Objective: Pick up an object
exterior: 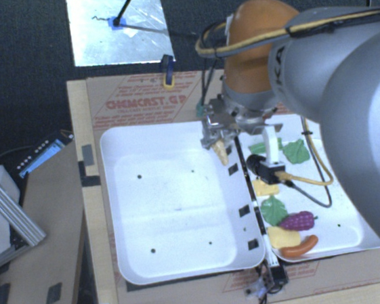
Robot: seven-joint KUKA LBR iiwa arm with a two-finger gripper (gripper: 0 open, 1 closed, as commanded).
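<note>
The left bin (169, 205) sits on the bench, its white floor bare apart from a few dark dots. Over its far right corner, by the divider between the bins, hangs the claw (219, 144), pinching a small pale yellow piece (222, 153) between its fingers. Along the near left edge of the right bin (342, 233) lie green leaves (292, 151), a yellow piece (266, 188), purple grapes (297, 221) and an orange sausage-like thing (300, 246). The grey arm (347, 96) hides most of that bin's right side.
</note>
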